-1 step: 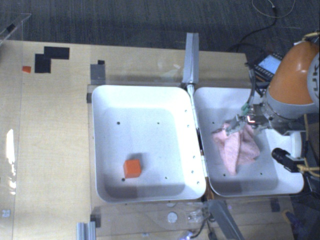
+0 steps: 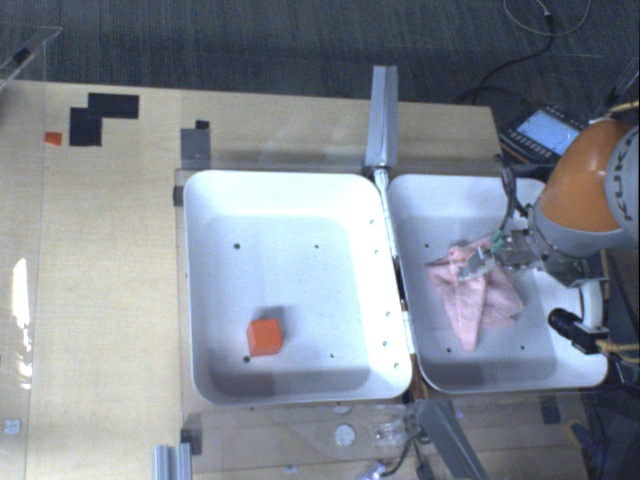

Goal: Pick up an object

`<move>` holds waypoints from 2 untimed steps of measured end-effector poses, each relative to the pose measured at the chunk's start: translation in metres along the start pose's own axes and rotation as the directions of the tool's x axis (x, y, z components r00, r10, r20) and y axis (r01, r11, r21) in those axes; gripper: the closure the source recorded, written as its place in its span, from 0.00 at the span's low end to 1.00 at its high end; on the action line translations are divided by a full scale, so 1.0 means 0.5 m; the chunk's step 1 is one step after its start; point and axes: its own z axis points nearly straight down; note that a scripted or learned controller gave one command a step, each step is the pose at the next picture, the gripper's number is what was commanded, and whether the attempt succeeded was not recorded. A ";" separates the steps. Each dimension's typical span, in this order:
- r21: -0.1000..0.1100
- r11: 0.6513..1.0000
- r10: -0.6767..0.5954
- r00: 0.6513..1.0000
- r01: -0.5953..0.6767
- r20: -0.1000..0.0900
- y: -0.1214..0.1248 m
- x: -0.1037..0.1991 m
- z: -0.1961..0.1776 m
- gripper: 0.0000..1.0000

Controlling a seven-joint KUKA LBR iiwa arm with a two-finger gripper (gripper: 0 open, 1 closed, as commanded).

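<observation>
Over the right bin (image 2: 440,373), the pincer (image 2: 492,255) partly hides a pink cloth (image 2: 478,303).

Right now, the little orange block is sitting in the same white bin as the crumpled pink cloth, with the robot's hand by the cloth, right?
Not quite. The camera view shows the small orange block alone in the left shallow white bin, while the crumpled pink cloth lies in the right shallow white bin. The rest is right: the robot's hand is at the cloth's upper edge.
</observation>
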 end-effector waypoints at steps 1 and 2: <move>-0.007 0.988 -0.157 0.988 0.157 0.003 0.031 0.073 0.008 0.00; -0.008 0.972 -0.234 0.972 0.234 0.005 0.044 0.109 0.008 0.00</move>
